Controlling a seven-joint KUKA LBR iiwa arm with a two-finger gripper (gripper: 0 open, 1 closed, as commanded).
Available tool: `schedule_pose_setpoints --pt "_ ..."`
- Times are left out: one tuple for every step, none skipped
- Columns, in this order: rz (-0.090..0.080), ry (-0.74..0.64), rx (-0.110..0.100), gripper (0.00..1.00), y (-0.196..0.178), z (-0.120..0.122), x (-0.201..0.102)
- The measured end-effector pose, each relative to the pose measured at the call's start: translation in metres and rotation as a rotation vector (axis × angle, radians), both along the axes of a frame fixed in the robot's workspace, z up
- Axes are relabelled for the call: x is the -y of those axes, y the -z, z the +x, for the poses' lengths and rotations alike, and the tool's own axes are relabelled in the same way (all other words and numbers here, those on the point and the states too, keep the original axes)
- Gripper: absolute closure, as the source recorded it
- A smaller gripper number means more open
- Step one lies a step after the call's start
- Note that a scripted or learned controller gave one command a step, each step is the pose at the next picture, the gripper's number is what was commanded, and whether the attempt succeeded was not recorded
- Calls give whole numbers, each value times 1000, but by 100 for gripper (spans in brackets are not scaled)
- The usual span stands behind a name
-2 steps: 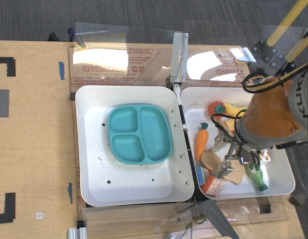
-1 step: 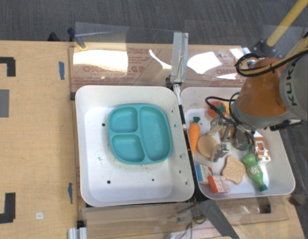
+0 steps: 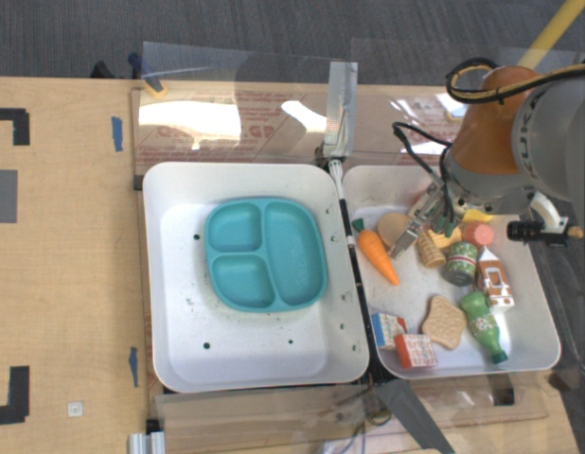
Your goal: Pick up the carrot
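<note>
Front of the bin: red and white carton point(image 3: 417, 351) sits closest to me, well below the gripper, with a cracker-looking piece point(image 3: 445, 322) and a green bottle point(image 3: 485, 325) just beyond it.

Gripper: gripper point(image 3: 407, 237) is down low in the right bin point(image 3: 543, 348), pointing down-left. It's got nothing in it as far as I can see, and honestly I cannot tell how far apart the tips are from this angle.

Carrot: carrot point(image 3: 378, 256) lies flat just left of the gripper and a touch below it, slanted, fat end up by the bin divider, pointy end toward me. Close, but I'd say not touching.

Clutter: tan round thing point(image 3: 394, 225) right beside the gripper, green can point(image 3: 461, 264) off to its right.

Left bin: teal divided plate point(image 3: 267, 253), way left of the gripper.

How I'd do it: slide a bit left over the carrot's thick middle, turn so the jaws straddle it crosswise, go down near the bin floor, then close. Grabbing the skinny tip will probably let it squirt out.
</note>
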State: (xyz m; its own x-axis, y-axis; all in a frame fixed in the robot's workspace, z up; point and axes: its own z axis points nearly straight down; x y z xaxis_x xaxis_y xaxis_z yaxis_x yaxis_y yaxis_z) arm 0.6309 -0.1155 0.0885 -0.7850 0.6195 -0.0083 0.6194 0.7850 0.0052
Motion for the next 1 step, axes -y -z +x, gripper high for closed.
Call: schedule_pose_setpoints --pt "4 442 0 0 -1 -64 -19"
